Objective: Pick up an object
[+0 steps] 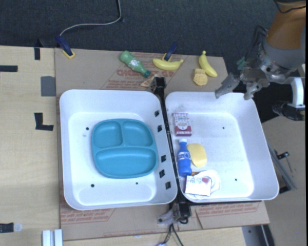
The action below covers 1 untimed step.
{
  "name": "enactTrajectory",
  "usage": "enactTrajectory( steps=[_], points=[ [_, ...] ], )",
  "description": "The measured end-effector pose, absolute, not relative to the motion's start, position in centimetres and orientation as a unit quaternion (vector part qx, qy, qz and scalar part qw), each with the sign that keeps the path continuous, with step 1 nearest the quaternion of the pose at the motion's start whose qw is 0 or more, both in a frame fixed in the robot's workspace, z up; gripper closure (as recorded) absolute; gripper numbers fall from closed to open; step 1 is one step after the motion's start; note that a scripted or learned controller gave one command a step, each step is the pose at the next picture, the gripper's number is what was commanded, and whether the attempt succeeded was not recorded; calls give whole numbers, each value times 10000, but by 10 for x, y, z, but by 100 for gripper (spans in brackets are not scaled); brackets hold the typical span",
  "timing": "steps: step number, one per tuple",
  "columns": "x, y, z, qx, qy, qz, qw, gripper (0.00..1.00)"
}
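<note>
White packet [201, 184] lies lowest in the right bin [246, 152], far below the fingers [237, 89].
Spread apart and holding nothing, the fingers hang over the bin's top rim; blue bottle [183, 159], yellow lemon [197, 155] and red carton [181, 124] sit below-left, unobstructed.

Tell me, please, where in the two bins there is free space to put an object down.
In the right bin, the floor is bare right of the red box, blue bottle and yellow object. Its left side is crowded. In the left bin, the blue tray leaves only narrow strips along the walls.
</note>
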<state>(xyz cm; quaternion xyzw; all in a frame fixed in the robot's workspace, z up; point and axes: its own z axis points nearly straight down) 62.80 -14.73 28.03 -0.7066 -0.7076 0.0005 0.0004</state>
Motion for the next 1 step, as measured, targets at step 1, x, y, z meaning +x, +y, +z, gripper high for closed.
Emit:
enactTrajectory(
  steps=[1],
  points=[
    [586,-106,178,-7065,-7077,9,15,0]
  ],
)
